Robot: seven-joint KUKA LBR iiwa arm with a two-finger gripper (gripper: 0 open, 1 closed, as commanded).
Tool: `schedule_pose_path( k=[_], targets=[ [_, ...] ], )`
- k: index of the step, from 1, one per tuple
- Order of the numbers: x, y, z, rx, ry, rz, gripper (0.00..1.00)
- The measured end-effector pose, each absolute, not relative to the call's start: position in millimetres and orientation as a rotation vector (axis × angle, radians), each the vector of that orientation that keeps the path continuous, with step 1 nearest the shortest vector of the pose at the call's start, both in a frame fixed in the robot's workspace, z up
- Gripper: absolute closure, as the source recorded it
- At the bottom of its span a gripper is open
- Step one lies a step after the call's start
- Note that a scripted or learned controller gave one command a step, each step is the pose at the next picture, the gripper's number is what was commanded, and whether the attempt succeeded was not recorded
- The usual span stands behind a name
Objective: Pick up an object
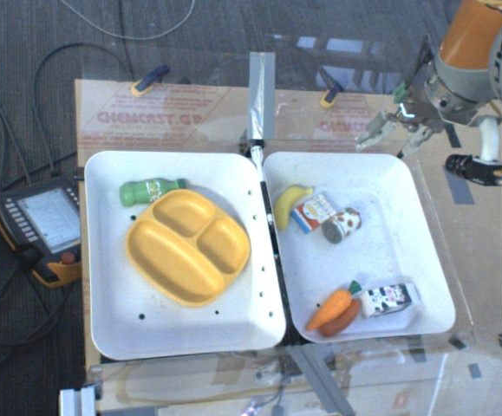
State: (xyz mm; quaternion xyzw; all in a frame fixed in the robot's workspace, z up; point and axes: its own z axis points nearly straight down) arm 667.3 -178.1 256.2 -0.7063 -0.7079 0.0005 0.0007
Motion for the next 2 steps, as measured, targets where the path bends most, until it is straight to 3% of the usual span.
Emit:
schedule_pose_path(
  k=[1,2],
  targets=[
    [641.1,-170,105,-2.169,-2.295,-0.015,0.0],
    [611.5,-174,101,-2.164,-2.318,-0.031,0.0]
  ],
)
